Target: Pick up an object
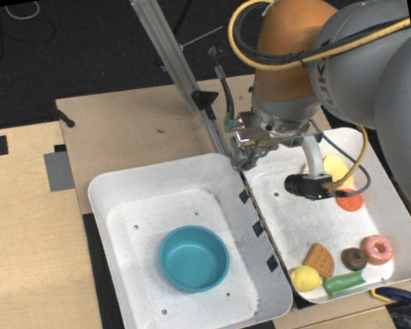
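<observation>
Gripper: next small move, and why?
Probably shift the gripper off the divider and toward the red piece. It sits at the right bin's far corner over bare floor, with nothing under it to grasp. The items lie farther along the bin.

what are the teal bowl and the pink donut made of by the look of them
Teal bowl: likely plastic, smooth and semi-matte. The colour is even all over and the rim shows only a soft sheen.
Pink donut: probably a toy of plastic or rubber, judging by its flat, uniform pink. It is too small here to tell which.
</observation>
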Motion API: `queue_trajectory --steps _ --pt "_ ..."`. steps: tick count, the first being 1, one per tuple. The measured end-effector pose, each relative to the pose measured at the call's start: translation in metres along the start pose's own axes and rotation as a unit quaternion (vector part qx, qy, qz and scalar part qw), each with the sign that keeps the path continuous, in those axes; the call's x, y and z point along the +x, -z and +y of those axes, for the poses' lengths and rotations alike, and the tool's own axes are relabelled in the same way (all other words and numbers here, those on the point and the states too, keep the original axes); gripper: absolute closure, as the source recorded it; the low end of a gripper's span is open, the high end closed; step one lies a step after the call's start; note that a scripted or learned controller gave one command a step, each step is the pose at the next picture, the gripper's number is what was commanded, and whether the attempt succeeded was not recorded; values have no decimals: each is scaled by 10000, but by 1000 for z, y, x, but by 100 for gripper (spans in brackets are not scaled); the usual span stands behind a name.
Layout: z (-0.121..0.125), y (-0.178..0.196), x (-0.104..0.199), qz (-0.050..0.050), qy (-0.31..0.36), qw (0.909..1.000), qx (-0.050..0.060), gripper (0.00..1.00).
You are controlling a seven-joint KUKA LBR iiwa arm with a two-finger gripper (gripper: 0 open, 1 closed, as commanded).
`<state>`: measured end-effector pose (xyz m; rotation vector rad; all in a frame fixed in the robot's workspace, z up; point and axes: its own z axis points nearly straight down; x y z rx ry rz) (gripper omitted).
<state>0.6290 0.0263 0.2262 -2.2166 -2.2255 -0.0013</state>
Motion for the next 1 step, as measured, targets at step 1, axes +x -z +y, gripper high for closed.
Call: queue_trajectory --steps 1 --pt "-9 10 47 -3 -6 10000 1 100"
